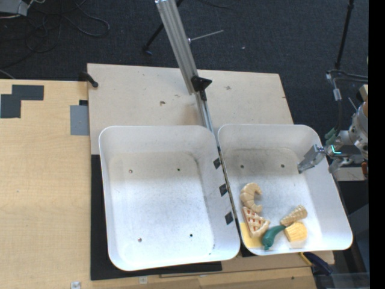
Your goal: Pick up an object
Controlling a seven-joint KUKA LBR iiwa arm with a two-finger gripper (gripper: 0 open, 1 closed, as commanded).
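The right bin (319,188) holds several small toy foods near its front. A tan croissant (252,194) lies by the divider, with a red-and-cream pie slice (255,222) just in front of it. Beside those lie a green piece (271,236), a yellow block (296,233) and a brown ridged loaf (293,214). My gripper (311,159) hangs over the right bin's far right side, near the rim, well apart from all the objects. Nothing shows in its grasp.
The left bin (120,179) sits beside the right one, with black clips (221,188) along the shared wall. A slanted aluminium post (180,47) rises behind the bins. Wooden bench surface (42,179) lies to the left.
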